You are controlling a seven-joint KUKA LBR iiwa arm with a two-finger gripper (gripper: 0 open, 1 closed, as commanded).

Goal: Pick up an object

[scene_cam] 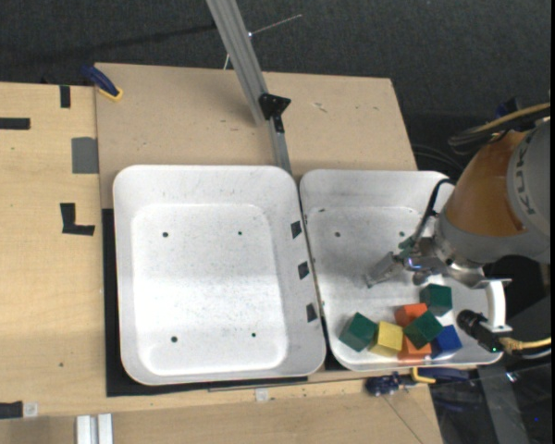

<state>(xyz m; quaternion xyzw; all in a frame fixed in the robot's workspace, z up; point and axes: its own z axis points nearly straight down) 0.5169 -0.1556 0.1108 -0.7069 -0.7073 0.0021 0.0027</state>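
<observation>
Blocks [402, 329]: clustered in rt bin [351, 202] near corner. Tool [388, 271] above, grip state can't tell. Target outermost green block [358, 331].

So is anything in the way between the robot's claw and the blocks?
Nothing visible. The gripper sits over bare floor of the right bin, and the blocks lie heaped in the bin's near corner, just below it in the view.

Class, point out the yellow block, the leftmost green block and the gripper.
yellow block [389, 339], camera view, top face
leftmost green block [358, 331], camera view, top face
gripper [381, 274], camera view, between the fingertips
</observation>
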